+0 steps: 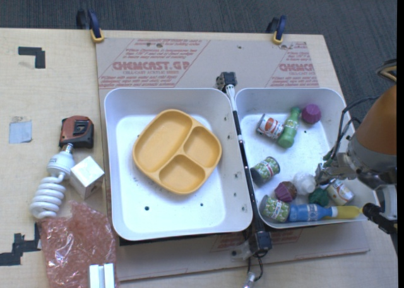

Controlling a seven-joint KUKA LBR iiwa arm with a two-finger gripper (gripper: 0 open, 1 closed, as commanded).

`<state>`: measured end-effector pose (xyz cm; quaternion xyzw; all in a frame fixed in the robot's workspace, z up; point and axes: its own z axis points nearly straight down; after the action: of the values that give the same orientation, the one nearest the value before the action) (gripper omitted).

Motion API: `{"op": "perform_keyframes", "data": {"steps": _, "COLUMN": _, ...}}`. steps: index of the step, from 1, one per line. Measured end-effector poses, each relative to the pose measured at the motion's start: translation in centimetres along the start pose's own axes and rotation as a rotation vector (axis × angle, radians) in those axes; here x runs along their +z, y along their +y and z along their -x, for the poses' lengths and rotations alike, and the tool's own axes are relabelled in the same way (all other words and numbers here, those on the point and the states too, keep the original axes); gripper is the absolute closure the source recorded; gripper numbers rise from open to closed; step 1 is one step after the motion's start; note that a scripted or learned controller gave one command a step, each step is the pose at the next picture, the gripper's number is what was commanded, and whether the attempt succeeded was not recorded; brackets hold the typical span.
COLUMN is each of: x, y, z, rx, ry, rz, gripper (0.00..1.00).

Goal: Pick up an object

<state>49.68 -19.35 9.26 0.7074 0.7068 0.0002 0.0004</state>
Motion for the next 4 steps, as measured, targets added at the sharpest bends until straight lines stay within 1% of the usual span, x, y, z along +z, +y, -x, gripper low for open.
{"op": "perform_keyframes", "data": {"steps": 1, "x": -1.0, "y": 0.2, "z": 0.0, "rx": 0.001, "ry": -0.001, "rz": 0.004, "gripper": 1.00}}
{"op": "perform_keyframes", "data": {"steps": 2, "x": -10.0, "y": 2.6, "z": -10.4, "rx": -0.002, "ry": -0.001, "rz": 0.002, "gripper": 1.00}}
{"op": "perform_keyframes", "data": {"steps": 3, "x": -10.0, "y": 2.6, "z": -10.4, "rx": -0.001, "ry": -0.001, "rz": 0.002, "gripper": 0.00}}
{"op": "perform_keyframes", "data": {"steps": 4, "x": 0.0, "y": 5.7, "z": -7.5, "rx": 0.001, "ry": 0.000, "rz": -0.001, "gripper": 0.00}}
